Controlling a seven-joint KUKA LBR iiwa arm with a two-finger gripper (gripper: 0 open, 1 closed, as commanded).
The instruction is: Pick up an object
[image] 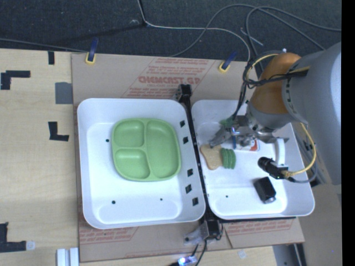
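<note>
The right bin [244, 206] holds a tan flat piece [211, 157], and a green ridged object [228, 158] lies touching its right side. A black block [265, 190] lies nearer the front right. A small red and white item [253, 146] peeks out under the wrist. My gripper [228, 134] hangs low in the bin's middle, just above and behind the tan and green pieces. Its metal tip points left toward the divider. Nothing is visibly held.
The left bin [91, 148] carries a green divided plate [146, 149]. A black clip strip [191, 148] runs between the bins. The arm [277, 90] and its yellow and black cables [302, 168] cover the right bin's far right side.
</note>
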